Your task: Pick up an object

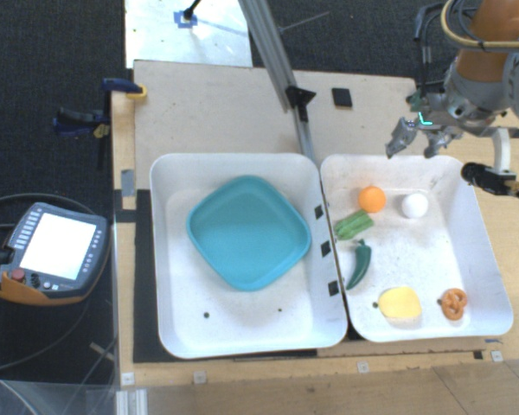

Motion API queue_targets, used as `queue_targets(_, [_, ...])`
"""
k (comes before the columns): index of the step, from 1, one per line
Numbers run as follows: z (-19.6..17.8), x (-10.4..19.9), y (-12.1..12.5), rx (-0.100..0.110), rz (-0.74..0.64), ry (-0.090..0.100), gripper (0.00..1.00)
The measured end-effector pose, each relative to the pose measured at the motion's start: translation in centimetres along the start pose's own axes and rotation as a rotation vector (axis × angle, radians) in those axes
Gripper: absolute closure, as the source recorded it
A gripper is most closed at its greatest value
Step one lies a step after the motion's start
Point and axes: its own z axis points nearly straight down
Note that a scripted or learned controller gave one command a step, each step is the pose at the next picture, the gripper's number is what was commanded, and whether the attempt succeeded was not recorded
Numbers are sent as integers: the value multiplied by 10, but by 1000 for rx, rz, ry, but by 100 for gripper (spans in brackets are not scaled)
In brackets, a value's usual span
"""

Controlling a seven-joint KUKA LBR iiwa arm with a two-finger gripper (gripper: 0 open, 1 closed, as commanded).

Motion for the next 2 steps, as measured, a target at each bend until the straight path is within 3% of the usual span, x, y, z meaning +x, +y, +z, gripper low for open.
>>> queue_targets(1, [0, 0, 0, 0, 0, 0, 0])
queue_targets(2, [46, 8, -3, 4, 0, 0, 0])
